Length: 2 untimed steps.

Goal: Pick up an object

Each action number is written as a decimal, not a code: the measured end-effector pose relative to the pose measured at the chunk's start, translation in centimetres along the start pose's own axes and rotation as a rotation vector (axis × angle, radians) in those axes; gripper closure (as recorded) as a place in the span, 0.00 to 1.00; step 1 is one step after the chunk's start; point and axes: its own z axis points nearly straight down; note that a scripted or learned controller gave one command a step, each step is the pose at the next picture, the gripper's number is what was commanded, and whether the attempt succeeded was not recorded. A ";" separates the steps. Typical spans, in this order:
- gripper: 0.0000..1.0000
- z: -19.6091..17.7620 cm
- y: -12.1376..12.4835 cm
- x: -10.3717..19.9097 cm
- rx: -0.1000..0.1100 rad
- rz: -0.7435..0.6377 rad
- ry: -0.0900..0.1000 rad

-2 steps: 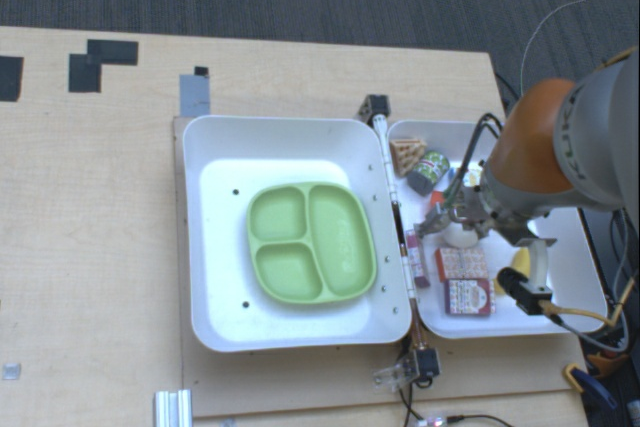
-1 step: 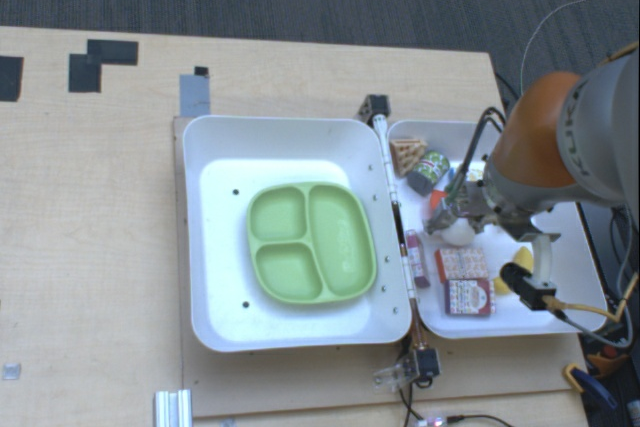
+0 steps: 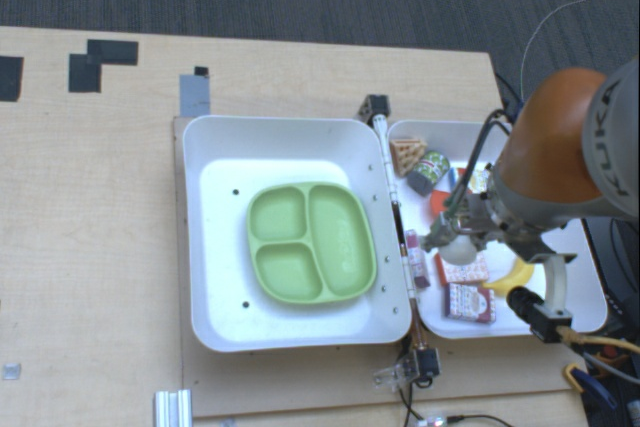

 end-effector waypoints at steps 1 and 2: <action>1.00 -1.0 0.1 0.0 -0.003 -0.002 0.000; 1.00 -2.0 0.3 0.1 -0.006 -0.006 0.001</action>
